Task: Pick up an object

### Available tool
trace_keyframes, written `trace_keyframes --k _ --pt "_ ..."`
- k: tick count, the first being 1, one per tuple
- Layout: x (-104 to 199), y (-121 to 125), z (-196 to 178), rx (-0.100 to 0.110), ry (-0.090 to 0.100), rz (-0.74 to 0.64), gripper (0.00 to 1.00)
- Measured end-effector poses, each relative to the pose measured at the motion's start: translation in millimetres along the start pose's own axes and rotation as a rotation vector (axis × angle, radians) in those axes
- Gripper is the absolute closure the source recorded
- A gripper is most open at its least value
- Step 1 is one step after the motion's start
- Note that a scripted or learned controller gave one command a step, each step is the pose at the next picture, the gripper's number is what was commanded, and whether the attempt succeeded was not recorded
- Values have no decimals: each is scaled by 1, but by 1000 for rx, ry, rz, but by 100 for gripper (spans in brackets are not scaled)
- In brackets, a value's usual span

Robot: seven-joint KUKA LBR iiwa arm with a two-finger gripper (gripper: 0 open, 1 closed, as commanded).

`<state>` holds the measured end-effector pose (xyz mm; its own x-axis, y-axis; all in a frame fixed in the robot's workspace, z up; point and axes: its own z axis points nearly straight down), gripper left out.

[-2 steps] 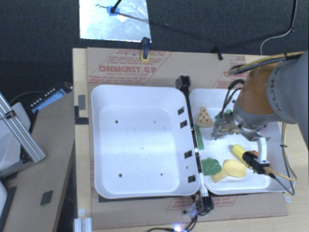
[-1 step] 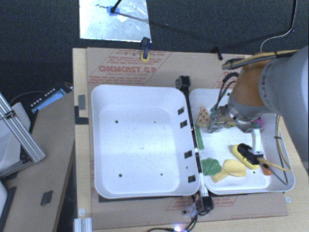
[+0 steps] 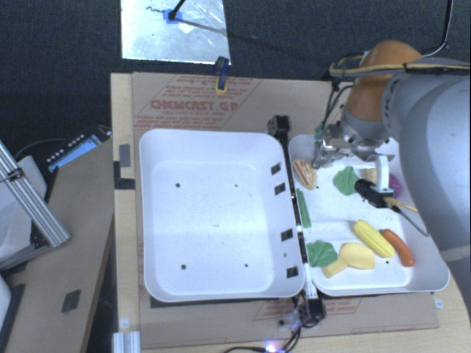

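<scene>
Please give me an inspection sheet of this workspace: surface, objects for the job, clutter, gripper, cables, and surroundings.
Surface: bench with a cardboard sheet under two white bins, left bin and right bin.
Job's things: in the right bin, a shell-like piece, green leaf, green stick, corn, carrot, yellow fruit, green piece, purple item.
Clutter: yellow clamp at the cardboard's far edge.
Gripper: gripper low over the right bin's far left corner, beside the shell-like piece; finger state unclear.
Cables: cable above the arm; wires at the near edge.
Surroundings: foil sheet, metal rail.
</scene>
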<state>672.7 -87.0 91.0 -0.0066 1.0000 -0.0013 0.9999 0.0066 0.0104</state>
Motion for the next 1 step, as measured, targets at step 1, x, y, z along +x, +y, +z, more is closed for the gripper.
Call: trace_keyframes --k 1 --pt "3 -3 5 7 0 2 100"
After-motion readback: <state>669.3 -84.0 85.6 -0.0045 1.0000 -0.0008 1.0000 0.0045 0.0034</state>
